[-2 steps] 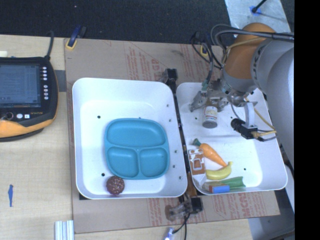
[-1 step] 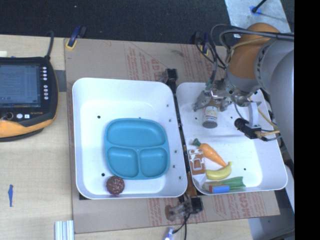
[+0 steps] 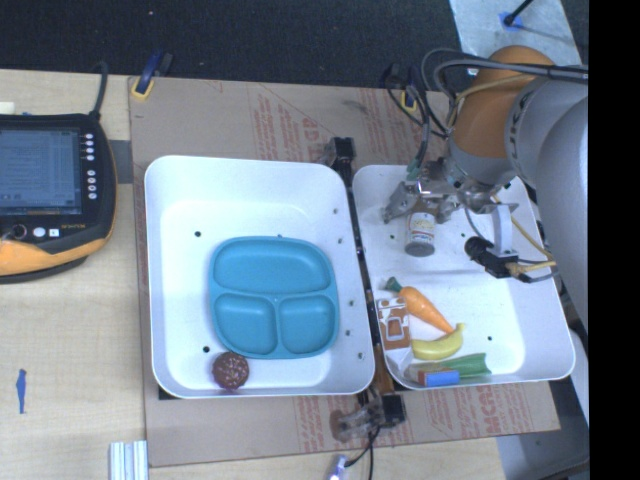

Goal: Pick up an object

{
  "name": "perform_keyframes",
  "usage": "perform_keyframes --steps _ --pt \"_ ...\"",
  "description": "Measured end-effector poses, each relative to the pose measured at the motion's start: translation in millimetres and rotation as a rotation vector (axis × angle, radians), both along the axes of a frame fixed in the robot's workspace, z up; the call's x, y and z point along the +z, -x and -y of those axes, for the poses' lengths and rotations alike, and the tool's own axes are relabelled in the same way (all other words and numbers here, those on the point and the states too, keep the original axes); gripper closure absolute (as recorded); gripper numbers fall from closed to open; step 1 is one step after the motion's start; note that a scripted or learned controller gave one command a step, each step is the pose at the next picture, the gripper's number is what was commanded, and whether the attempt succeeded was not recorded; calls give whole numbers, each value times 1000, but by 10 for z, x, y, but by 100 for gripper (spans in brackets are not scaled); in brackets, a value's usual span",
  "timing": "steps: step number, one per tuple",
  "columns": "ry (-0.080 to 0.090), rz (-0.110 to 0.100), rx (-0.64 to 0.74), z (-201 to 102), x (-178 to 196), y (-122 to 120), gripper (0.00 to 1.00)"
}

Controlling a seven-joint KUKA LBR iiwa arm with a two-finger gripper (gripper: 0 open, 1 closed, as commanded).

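Right now: gripper (image 3: 421,211) clamps one bottle (image 3: 421,233); one carrot (image 3: 424,307), one banana (image 3: 440,345).

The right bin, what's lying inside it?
The right bin holds a carrot, a banana, a green marker and a small jar under the pincer. The arm covers its far corner.

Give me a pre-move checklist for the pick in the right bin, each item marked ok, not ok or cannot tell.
1. Gripper positioned over the right bin: ok.
2. Target chosen: small jar lies right below the gripper: ok.
3. Jar actually held between the fingers: cannot tell.
4. Jar upright: not ok, it looks tilted.
5. Space around the jar: ok, the carrot, banana and green item sit apart toward the near end.
6. Cables clear of the jar: ok.
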State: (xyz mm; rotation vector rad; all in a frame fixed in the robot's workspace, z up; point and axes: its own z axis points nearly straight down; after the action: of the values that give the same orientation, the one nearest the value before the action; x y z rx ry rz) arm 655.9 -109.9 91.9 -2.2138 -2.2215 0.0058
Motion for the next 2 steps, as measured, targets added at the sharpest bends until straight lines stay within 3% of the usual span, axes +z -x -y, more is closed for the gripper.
perform_keyframes --steps 2 --pt "1 3 -1 63 3 -4 0"
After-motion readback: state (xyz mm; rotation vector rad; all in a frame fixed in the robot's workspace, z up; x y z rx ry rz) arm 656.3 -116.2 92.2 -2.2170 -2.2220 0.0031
